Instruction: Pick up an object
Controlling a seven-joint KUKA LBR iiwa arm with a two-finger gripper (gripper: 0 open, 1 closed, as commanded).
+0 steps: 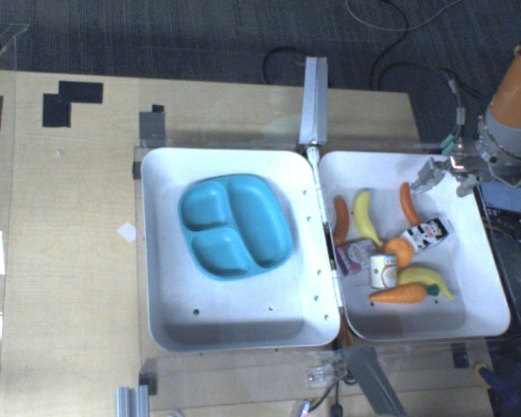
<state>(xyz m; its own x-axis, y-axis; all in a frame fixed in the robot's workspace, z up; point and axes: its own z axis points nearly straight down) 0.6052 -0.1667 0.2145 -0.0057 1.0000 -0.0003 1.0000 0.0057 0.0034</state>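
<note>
The right bin point(482, 307) holds several toy foods. A yellow banana point(363, 215) lies beside a red sausage point(339, 220) at its left side. A second sausage point(407, 203) sits near the far wall, with a black and white carton point(426, 233) just in front of it. Nearer the front are a small orange point(400, 250), a little can point(382, 271), a carrot point(398, 294), a second banana point(426, 278) and a purple packet point(358, 254). My gripper point(445, 179) hangs open over the bin's far right corner, a little right of the second sausage, with nothing between its fingers.
The left bin point(165, 311) holds a blue divided plate point(236, 224). A metal post point(314, 102) stands behind the seam between the bins. Cables point(391, 11) lie on the dark floor beyond the bench.
</note>
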